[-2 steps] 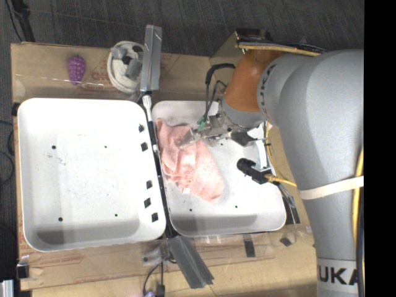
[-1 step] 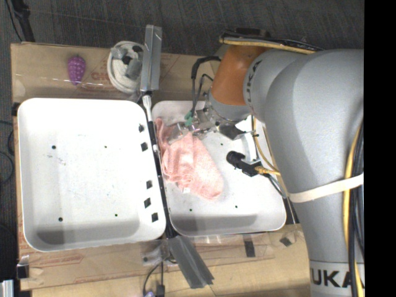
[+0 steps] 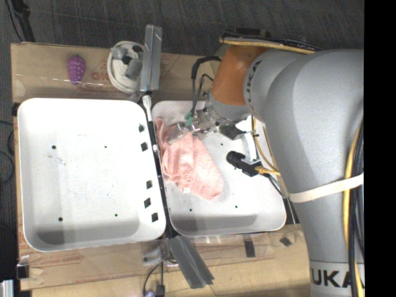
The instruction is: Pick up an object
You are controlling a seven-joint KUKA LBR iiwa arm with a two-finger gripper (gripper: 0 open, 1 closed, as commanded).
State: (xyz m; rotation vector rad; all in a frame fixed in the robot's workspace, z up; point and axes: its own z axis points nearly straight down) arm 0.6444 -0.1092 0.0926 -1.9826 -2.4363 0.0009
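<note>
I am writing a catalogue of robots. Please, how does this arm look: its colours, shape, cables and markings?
The arm is thick and rounded, with a light grey shell. An orange band rings it above the wrist. Dark letters "UKA" show on its base. Black cables loop beside the wrist, and a pale strap crosses the body. The gripper is small, metallic and dark.

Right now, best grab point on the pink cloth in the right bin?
Probably the raised, bunched fold near the middle of the pink cloth, taken straight down from above. It lies crumpled and mostly flat in the right bin, so side approaches offer little edge. Its left side crowds the bin wall; the gripper sits by its upper end.
</note>
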